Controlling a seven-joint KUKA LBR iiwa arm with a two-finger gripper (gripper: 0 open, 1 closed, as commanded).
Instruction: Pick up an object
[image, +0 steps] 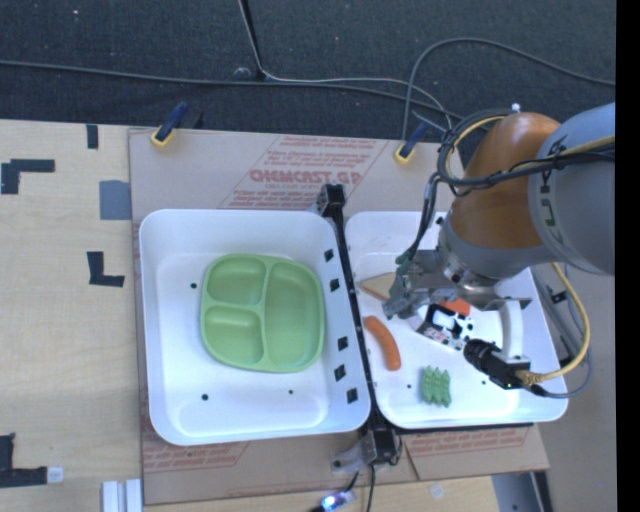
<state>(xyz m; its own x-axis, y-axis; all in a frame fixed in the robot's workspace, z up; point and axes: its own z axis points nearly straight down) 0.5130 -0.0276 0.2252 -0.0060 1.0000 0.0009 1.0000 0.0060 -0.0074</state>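
- No pick shows as done yet: the loose objects lie on the floor of the right bin (400, 405), and nothing can be seen lifted clear of it.
- The orange sausage (383, 342) lies at the right bin's left side, close to the divider; the green studded block (435, 386) sits near the front edge, apart from the sausage.
- A tan wedge-shaped piece (372, 287) rests farther back, just left of the pincer.
- The left bin (160, 300) carries a green divided plate (263, 311), which lies flat and well away from the arm.
- The arm (520, 190) reaches in from the right and bends down over the right bin, its wrist low above the bin floor.
- The pincer (415, 298) points down and to the left, near the tan piece and behind the sausage.
- Whether the pincer is spread or pressed together cannot be told here; its tips blur into the wrist hardware.
- Judged from this, the whole grasp and lift is left to do.
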